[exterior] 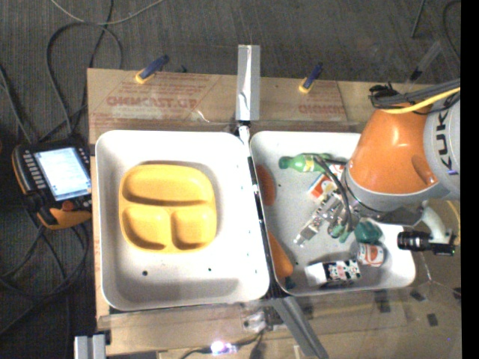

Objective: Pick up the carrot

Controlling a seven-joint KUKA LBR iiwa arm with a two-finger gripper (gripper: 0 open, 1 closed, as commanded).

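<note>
Since carrot point(279, 256) lies tight against the right bin point(408, 279) wall, claw point(320, 219) (state: can't tell) could hit the rim.

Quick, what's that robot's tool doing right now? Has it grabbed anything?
Tool: it sits low in the right bin, but its state cannot be told. The carrot lies apart from it, by the bin's left wall.

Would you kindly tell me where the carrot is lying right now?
The carrot lies in the right bin, against its left wall near the front corner, left of the black-and-white carton.
</note>
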